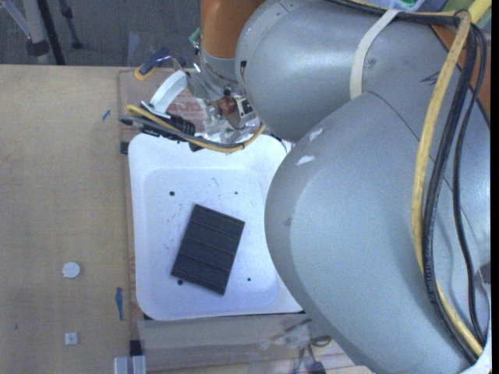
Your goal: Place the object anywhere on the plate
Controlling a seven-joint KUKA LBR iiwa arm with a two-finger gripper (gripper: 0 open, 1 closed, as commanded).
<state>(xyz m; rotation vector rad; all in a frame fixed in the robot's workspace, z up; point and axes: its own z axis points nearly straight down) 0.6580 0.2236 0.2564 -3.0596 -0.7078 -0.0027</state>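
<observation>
Camera view looks down on a white bin [156, 209] with a dark ribbed slab [208, 248] lying flat on its floor, well below the hand [221, 111] and apart from it. The hand sits at the far edge of that bin, over a second bin where a curved white rim, probably the plate [165, 93], shows just to its left. I cannot tell how far the hand is open or whether it has hold of anything: the wrist, cables and a yellow hose [168, 119] crowd around it.

If the slab is the object to be moved, it is not yet picked up, and the hand would need to come down squarely over it and close across its narrow width, since it lies flat with little edge to catch. If something is already carried, the release should come low and over the plate's middle.

Most of the plate and the far bin is hidden behind the grey arm [374, 185], and a reddish patch beside the hand is too blurred to name.
</observation>
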